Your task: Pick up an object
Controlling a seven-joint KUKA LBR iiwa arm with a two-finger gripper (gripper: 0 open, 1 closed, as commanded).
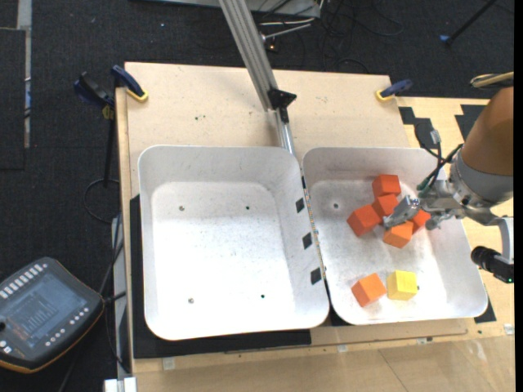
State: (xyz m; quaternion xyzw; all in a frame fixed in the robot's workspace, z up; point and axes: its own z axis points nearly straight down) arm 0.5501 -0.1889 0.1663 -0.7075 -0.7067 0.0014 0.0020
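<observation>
Down in the right bin (458, 296), a cluster of orange blocks (377, 211) sits toward the far side: one at the back, two or three bunched below it, and one more at the near right of the bunch (399, 235). The gripper (402, 216) is lowered right into this cluster, its metal fingers among the blocks, but the blocks and the fingers overlap too much to say whether the fingers are spread or closed, or whether any block sits between them. Nearer the front of the same bin, well apart from the cluster, lie another orange block (368, 289) and a yellow block (402, 285) just beside each other. The left bin (155, 178) holds no blocks. The arm (490, 158) reaches in from the right edge. As for progress, the approach looks done; a secure grasp and the lift out of the bin are not yet evident, since every block appears to rest on the bin floor.
</observation>
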